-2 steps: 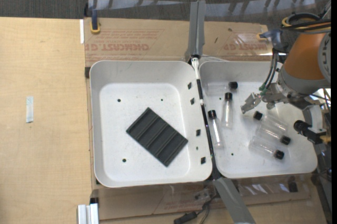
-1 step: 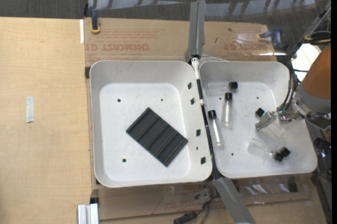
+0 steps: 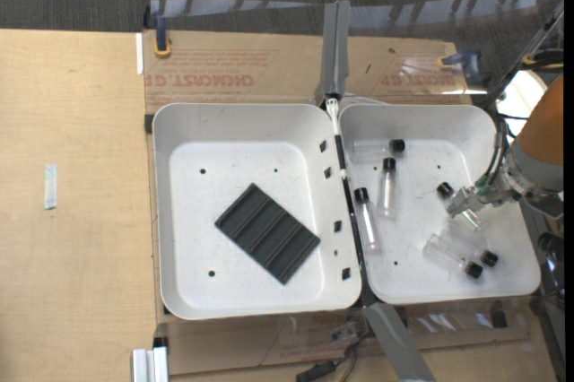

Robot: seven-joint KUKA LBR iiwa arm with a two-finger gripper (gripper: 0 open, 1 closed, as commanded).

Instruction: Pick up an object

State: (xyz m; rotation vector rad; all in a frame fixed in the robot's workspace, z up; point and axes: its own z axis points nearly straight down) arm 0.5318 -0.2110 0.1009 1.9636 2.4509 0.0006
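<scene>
The arm (image 3: 538, 143) reached in from the right edge of the view, its orange band above the wrist showing over the far right rim of the right bin (image 3: 421, 113). The gripper (image 3: 466, 203) hung low over that bin's right half, angled down and toward the left. Its tip sat among pale, glassy shapes, and whether the jaws were spread or pressed together could not be told from this slant; nothing could be made out pinched between them.

The right bin held several clear vials with black caps. One vial (image 3: 387, 186) lay near the bin's middle, cap toward the far side, and a second (image 3: 365, 219) lay along the left wall, close to the divider between the bins. A separate black cap (image 3: 396, 146) rested toward the far side, perhaps on a vial too clear to see against the white floor. Another black cap (image 3: 444, 190) lay just left of the gripper. Near the front right corner, two more vials (image 3: 457, 253) lay close together, their black caps pointing to the right, just below the gripper's tip.

The left bin (image 3: 179, 129) held a dark grey ribbed rectangular tray (image 3: 267, 233), lying flat and turned at a slant near the bin's middle. Both bins sat on brown cardboard (image 3: 233, 71) laid over the bench.
</scene>
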